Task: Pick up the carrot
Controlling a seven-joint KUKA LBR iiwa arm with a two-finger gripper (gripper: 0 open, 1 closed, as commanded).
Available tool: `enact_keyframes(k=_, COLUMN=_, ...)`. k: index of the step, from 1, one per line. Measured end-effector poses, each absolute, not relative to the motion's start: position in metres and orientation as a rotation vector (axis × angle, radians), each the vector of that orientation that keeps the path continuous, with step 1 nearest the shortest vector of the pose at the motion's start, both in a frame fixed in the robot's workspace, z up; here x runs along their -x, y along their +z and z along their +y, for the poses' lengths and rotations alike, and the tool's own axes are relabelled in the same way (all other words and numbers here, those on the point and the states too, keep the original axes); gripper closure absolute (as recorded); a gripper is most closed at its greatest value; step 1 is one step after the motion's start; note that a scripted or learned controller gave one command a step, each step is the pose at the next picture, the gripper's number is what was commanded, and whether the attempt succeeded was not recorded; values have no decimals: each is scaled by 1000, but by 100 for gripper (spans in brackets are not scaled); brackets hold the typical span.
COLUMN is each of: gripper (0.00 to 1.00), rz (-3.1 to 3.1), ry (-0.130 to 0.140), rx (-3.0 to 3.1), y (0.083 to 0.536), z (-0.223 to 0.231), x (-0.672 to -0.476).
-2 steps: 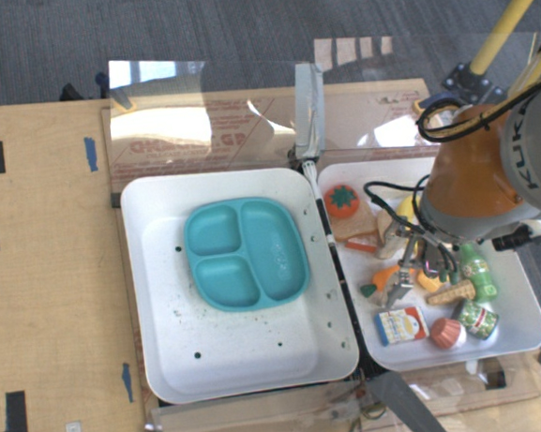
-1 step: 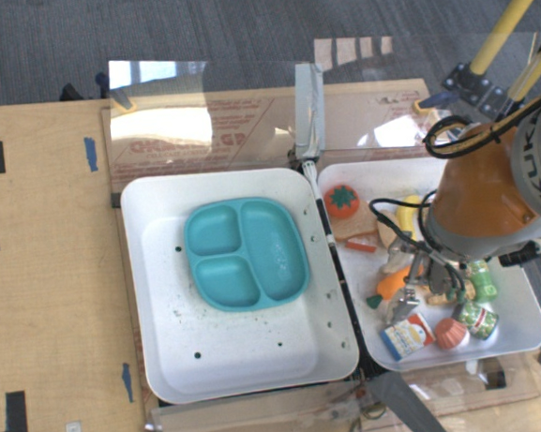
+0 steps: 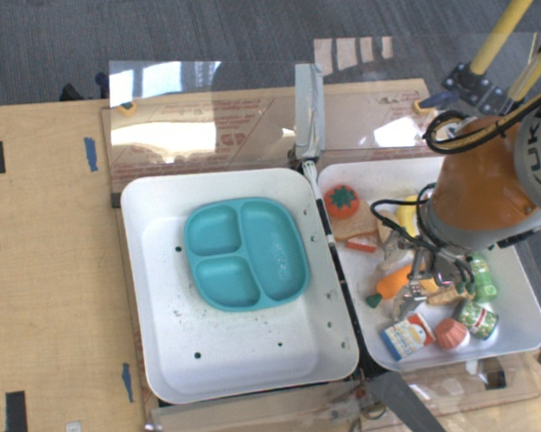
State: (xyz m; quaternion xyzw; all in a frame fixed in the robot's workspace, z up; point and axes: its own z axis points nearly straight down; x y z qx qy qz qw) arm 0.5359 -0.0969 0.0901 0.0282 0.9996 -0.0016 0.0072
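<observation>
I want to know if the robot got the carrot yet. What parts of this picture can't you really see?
- Gripper, camera view: the grey and orange arm covers it from above, so its hold on the orange carrot cannot be judged.
- Yellow toy: mostly hidden behind the arm and black cables.
- Small white carton with a red and blue label: print too small to read.
- Right white bin: its far right corner lies under the arm.

Two white bins side by side: left bin (image 3: 161, 361) bearing a teal divided plate (image 3: 246, 253); right bin (image 3: 524, 315) crowded with toys. Gripper (image 3: 427, 277) low over the clutter, just beside the carrot (image 3: 394, 283), possibly touching. Tomato (image 3: 342, 200) near the divider.
</observation>
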Motion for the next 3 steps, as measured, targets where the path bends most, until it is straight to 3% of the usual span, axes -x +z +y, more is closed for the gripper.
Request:
enact_keyframes(k=2, gripper=0, rz=3117, ry=-4, rx=50, y=91, z=-91, x=-487)
enact_keyframes(k=3, gripper=100, rz=3109, ry=-6, rx=54, y=103, z=-90, x=-490)
